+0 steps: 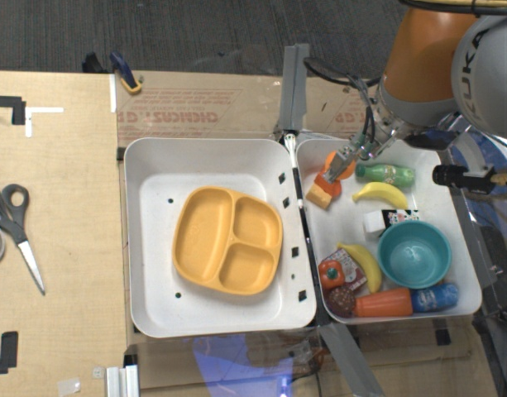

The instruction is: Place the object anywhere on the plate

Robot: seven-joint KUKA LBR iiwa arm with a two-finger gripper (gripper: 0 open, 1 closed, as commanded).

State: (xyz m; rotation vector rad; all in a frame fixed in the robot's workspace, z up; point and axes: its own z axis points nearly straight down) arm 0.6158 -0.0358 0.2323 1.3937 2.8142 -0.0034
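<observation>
An orange wedge-shaped object (325, 185) sits in the right bin (466, 246) near its far left corner, with its pale yellow end toward the bin's left wall. The gripper (350, 159) is at the object's upper end, its fingers narrowed around that orange end, so the object looks held between them, though whether it is lifted off the bin floor cannot be told. Just beside it toward the far right lies one green bottle (386, 172) on its side, and next to that one yellow banana (382, 193). A small white box (390, 220) lies at the middle of the bin, touching one teal bowl (413, 254). Along the near edge lie a second banana (365, 266), a red packet (334, 273), one orange bottle (385, 303) and one blue item (437, 297). The left bin (145, 246) carries one yellow plate (228, 240) with three compartments at its centre, well apart from the object, with both bins' touching walls between them. One pair of scissors (18, 228) lies on the bench's left edge.
</observation>
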